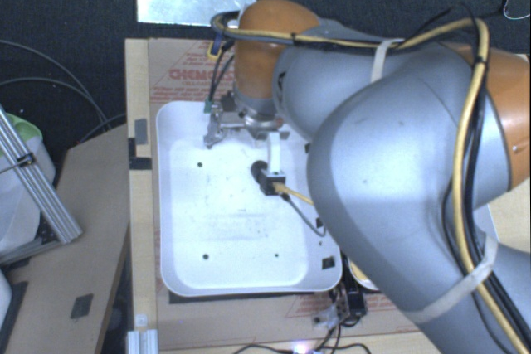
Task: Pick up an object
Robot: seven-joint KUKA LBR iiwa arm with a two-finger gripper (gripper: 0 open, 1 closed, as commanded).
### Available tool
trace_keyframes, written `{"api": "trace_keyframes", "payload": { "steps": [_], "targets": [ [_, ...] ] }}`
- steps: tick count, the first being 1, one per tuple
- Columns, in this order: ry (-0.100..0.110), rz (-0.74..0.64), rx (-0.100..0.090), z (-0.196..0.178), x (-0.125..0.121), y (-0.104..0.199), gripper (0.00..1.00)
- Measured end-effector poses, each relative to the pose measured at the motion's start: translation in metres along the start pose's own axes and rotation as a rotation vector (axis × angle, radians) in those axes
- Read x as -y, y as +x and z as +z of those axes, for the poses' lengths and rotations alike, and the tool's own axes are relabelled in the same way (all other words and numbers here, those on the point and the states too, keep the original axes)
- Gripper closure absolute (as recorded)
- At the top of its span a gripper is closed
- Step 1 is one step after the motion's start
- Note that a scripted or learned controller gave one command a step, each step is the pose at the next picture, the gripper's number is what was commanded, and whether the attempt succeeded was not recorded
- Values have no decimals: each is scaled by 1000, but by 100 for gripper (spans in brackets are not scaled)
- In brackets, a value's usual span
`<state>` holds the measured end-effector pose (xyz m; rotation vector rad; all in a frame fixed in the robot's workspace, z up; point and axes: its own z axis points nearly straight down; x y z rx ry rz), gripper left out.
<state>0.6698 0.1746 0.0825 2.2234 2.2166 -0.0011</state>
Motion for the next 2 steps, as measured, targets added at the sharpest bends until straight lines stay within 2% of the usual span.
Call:
{"api": "trace_keyframes", "payload": {
  "steps": [1, 2],
  "targets": [
    [-2, -10, -5, -3, 5, 50, 0],
    [-5, -10, -3, -14, 3, 47, 100]
  ]
}}
